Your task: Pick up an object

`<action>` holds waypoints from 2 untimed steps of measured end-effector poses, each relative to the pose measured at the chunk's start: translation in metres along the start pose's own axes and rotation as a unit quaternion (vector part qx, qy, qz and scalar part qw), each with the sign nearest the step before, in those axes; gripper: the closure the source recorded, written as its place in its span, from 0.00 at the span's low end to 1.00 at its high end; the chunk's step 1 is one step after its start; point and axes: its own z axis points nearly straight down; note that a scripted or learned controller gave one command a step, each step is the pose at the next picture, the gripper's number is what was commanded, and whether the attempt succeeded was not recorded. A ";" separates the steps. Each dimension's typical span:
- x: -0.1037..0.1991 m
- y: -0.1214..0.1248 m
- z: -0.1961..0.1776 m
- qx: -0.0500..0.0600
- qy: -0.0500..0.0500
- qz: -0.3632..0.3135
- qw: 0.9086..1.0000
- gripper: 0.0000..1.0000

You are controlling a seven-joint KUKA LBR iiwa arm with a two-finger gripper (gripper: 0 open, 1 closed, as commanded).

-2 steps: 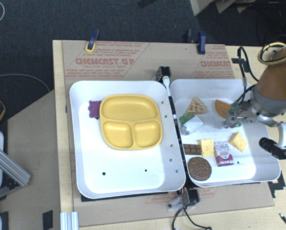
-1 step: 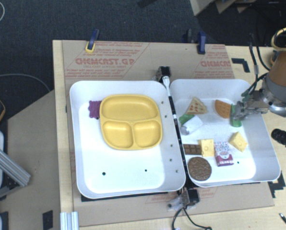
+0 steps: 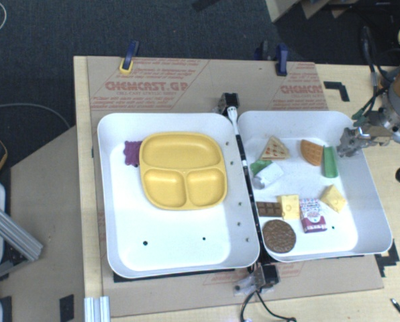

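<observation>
Tool [image 3: 351,141] hovering over the right bin's [image 3: 374,206] three o'clock rim, its grip state impossible to tell, green stick [image 3: 329,162] lying just beside it at seven o'clock, touching an orange-brown wedge [image 3: 312,152]

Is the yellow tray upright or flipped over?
Upright: the yellow tray in the left bin shows its three open compartments facing up.

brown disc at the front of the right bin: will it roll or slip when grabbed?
The brown disc lies flat, so it probably won't roll. It looks thin and low, so fingers may slide over it. It sits against the bin wall, likely leaving little room on that side.
</observation>
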 end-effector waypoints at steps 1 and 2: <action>0.056 0.001 0.004 0.005 0.003 -0.002 1.000 1.00; 0.106 -0.004 0.008 0.005 0.003 -0.002 1.000 1.00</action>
